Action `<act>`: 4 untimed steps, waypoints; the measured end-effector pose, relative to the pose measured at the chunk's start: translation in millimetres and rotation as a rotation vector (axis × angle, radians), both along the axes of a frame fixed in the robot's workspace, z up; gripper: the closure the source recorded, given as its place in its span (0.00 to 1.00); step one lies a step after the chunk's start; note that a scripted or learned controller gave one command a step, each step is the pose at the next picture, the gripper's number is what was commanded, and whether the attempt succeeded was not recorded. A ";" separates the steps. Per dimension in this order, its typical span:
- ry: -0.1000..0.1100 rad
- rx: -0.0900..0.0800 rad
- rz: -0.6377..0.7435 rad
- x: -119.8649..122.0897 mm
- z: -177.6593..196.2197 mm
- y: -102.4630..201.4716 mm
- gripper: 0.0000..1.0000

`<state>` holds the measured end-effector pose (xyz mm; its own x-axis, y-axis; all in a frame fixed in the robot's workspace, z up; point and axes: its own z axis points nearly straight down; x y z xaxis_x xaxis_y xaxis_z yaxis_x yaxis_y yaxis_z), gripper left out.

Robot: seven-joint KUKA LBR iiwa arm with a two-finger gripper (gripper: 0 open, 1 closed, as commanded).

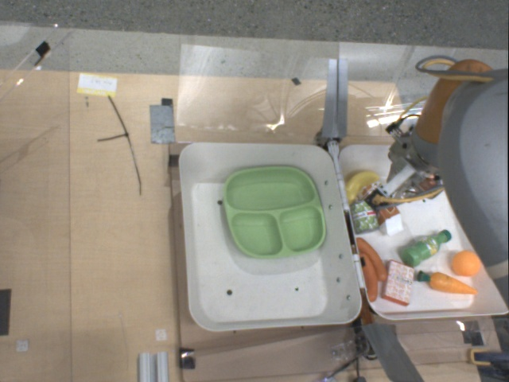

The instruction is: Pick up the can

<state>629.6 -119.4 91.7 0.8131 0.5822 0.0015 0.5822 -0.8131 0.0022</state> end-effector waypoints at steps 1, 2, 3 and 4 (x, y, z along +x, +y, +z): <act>-0.003 -0.002 0.011 1.4 12.1 0.7 1.00; -0.002 0.002 0.102 -30.1 100.9 79.0 1.00; -0.004 -0.001 0.242 -68.1 229.5 18.0 1.00; 0.002 0.000 0.297 -63.2 136.6 44.7 1.00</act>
<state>566.5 -74.8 228.3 0.6073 0.7945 0.0006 0.7945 -0.6073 0.0007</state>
